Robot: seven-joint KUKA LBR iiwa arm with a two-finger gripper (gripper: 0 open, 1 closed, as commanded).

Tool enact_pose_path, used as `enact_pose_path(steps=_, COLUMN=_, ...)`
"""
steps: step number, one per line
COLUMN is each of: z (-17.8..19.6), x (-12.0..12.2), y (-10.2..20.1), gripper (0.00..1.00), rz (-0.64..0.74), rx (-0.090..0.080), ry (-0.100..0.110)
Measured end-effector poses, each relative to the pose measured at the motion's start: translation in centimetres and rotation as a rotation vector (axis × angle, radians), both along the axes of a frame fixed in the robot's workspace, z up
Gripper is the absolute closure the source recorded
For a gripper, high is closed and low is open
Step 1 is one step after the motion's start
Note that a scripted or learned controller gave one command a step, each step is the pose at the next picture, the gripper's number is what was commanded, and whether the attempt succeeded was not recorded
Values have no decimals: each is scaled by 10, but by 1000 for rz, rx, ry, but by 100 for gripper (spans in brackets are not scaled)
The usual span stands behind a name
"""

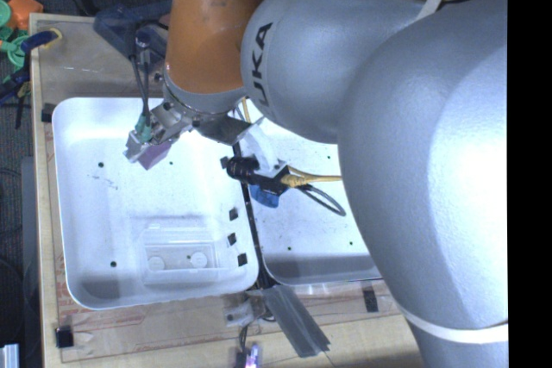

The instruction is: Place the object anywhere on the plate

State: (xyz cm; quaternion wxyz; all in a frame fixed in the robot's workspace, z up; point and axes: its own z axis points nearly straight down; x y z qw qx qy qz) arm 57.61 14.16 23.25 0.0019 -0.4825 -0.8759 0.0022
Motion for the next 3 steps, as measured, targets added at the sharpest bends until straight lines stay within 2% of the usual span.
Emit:
enact_pose_path(steps=1, z=-42, x=29, y=50, gripper=100, rz=-282, rx=-2, ry=-2)
enact_pose_path(steps=2, z=-27, x=63, y=-28, gripper=100, rz=-522, rx=-1, ry=-4)
enact_pose_path(steps=3, z=-42, x=80, y=-119, gripper=100, rz=-521, rx=-1, ry=-1)
